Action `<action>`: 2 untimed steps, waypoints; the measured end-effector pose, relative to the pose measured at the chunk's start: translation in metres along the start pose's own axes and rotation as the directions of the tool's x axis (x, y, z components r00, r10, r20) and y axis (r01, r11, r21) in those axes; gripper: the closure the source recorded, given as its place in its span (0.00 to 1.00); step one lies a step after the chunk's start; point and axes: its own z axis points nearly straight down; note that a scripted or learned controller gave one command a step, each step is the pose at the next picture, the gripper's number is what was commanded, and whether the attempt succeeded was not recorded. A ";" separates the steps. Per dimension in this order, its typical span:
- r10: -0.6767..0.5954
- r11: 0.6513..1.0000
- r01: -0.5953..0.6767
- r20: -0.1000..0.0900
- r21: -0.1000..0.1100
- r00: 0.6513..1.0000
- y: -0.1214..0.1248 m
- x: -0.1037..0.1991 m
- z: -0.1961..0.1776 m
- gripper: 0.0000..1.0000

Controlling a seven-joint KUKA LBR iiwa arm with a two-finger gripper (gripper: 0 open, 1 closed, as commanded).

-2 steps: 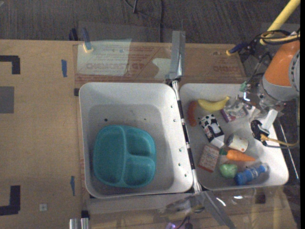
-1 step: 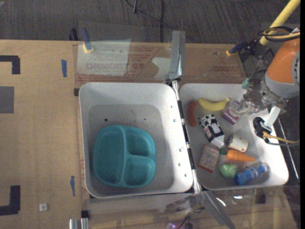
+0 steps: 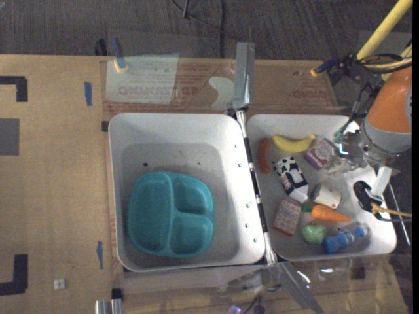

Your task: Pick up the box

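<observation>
In the right bin, a small pink-purple box lies near the far wall, just right of a banana. My gripper hangs right beside this box, at its right edge; whether it touches the box is unclear. A black-and-white patterned box lies tilted in the middle of the bin. A flat red-brown box rests nearer the front. The grey arm with its orange band comes in from the right above the bin's far right corner.
The right bin also holds a red sausage, a white cup, a carrot, a green fruit and a blue bottle. A teal divided plate lies in the left bin.
</observation>
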 end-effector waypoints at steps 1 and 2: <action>0.377 0.926 -0.377 0.000 -0.004 0.926 0.010 0.021 -0.019 1.00; 0.377 0.926 -0.377 0.001 -0.003 0.926 0.010 0.021 -0.019 0.00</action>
